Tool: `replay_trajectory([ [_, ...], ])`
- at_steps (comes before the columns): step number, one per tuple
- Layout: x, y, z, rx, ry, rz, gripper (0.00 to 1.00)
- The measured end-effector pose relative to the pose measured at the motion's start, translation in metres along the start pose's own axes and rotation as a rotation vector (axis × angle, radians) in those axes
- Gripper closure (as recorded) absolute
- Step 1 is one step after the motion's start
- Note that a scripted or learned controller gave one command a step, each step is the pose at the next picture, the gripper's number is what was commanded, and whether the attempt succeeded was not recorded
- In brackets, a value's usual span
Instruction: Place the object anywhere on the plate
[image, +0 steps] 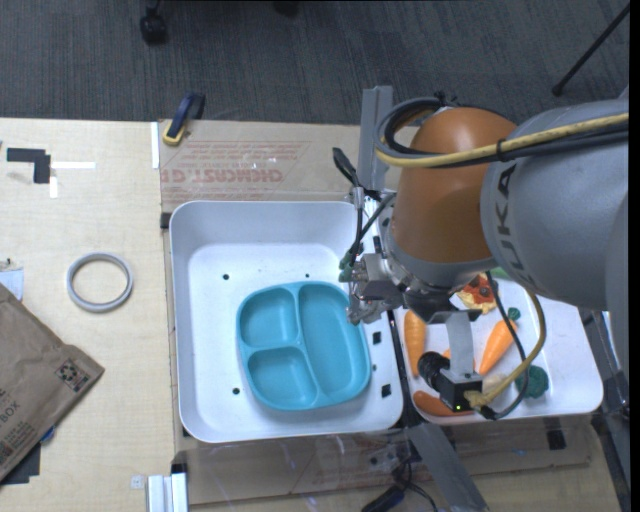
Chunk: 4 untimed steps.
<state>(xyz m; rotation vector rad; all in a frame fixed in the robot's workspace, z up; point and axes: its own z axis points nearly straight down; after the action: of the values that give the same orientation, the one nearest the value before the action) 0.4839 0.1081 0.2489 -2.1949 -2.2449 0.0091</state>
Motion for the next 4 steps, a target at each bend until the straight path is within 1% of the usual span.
replay_trajectory([
  [1, 0.025, 0.103, 0.024, -0.002, -0.001, -0.007, 1.00],
  [2, -0.007, 0.015, 0.016, -0.001, 0.000, -0.090, 1.00],
  [3, 0.049, 0.045, -0.075, -0.003, -0.001, 0.187, 1.00],
  [4, 0.030, 0.001, 0.021, 0.000, 0.000, 0.113, 1.00],
])
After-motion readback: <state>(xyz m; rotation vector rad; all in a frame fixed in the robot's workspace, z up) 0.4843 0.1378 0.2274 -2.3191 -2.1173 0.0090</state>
